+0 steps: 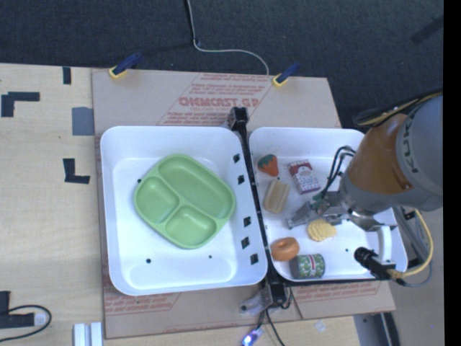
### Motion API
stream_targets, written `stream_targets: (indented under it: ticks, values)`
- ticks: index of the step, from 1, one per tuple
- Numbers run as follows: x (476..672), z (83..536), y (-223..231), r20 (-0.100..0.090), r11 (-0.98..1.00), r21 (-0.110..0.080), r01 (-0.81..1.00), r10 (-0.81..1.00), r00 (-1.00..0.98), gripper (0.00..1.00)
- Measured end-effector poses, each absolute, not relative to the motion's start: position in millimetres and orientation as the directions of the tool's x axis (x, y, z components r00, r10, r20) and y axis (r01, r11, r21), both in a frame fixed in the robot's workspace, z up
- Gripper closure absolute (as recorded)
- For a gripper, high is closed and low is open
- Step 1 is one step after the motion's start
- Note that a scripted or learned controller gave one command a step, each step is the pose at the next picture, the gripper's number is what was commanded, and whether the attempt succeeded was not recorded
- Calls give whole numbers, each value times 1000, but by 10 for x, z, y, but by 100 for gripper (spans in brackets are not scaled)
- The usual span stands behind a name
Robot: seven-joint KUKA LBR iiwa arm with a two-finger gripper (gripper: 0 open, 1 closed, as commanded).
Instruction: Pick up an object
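In the right bin [346, 137] lie a strawberry toy [269, 165], a small red-and-white box [305, 177], a tan bread-like piece [276, 197], a yellow ridged piece [321, 230], an orange round fruit [284, 249] and a green can on its side [308, 266]. My gripper [303, 214] reaches in from the right, low over the bin's middle, its fingers open. Its tips sit between the tan piece and the yellow piece, just left of and above the yellow piece. Nothing is between the fingers.
The left bin [119, 193] holds a green divided plate [184, 200]. A black divider with clips [247, 193] runs between the bins. The arm's orange band and grey body [389, 164] cover the right bin's right side. Cables hang near its lower right corner [392, 269].
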State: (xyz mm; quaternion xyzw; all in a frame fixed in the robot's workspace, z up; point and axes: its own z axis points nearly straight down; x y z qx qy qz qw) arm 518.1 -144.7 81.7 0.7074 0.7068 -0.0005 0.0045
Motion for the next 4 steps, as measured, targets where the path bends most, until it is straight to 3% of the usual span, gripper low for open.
stream_targets:
  ticks: [1, 2, 3, 4]
  values:
    - [5204, 993, -1439, -6, 0, 9, 1000, 1000, 0, 100]
    - [5149, 2854, -1949, -8, -2, 17, 1000, 1000, 2, 100]
    - [5256, 2181, -2252, -1, -1, -4, 1000, 1000, 1, 100]
    - [6080, 1277, -2219, -1, 5, -2, 1000, 1000, -5, 100]
